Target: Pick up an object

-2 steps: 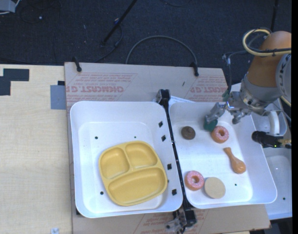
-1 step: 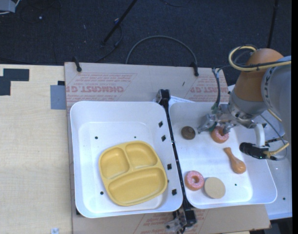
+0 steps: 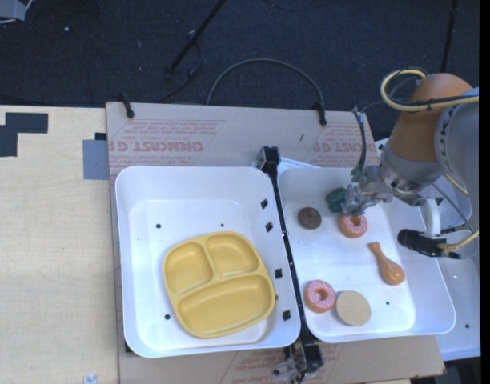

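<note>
My gripper [image 3: 356,207] hangs low at the back of the right bin [image 3: 437,314], reaching in from the right. Right below its tip lies an orange-pink donut [image 3: 353,226], close to or touching it. A dark green object [image 3: 336,199] sits just to the left of the gripper, partly hidden by it. Left of the donut rests a brown round piece [image 3: 310,218]. An orange drumstick [image 3: 387,264] lies toward the right of the bin. A pink frosted donut [image 3: 319,295] and a tan disc [image 3: 353,308] sit side by side near the front edge.
The left bin [image 3: 141,214] holds a yellow divided plate [image 3: 219,282]. A black divider [image 3: 280,238] runs between the two bins. Bare white floor shows at the right bin's back right and front right corners.
</note>
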`<state>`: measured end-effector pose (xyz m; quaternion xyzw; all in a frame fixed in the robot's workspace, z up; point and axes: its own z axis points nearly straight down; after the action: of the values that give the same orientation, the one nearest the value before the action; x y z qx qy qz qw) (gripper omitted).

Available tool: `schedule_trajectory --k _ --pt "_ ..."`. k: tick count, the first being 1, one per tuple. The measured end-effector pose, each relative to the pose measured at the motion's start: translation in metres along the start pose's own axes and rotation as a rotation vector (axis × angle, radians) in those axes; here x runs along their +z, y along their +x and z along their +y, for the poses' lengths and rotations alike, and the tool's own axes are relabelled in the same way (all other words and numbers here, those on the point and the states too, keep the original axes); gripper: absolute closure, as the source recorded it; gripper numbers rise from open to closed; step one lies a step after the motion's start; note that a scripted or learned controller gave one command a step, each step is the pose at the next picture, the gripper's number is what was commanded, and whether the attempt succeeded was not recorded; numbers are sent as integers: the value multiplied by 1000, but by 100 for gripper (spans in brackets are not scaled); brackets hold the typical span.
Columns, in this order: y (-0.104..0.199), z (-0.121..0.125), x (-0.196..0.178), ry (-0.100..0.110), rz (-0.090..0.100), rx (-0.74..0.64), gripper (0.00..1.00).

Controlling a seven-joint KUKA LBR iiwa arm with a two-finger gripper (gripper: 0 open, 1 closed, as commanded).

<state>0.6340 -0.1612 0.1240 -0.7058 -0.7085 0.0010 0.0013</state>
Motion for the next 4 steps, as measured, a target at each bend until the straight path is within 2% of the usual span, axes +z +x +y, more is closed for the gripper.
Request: schedule_trajectory --k 1,2,3,4 --pt "1 4 -43 -6 -1 2 100" --pt "-2 5 -107 -7 -2 2 100" --pt "-3 5 -149 -6 -1 0 100" --pt "49 -1 -131 2 2 -1 100"
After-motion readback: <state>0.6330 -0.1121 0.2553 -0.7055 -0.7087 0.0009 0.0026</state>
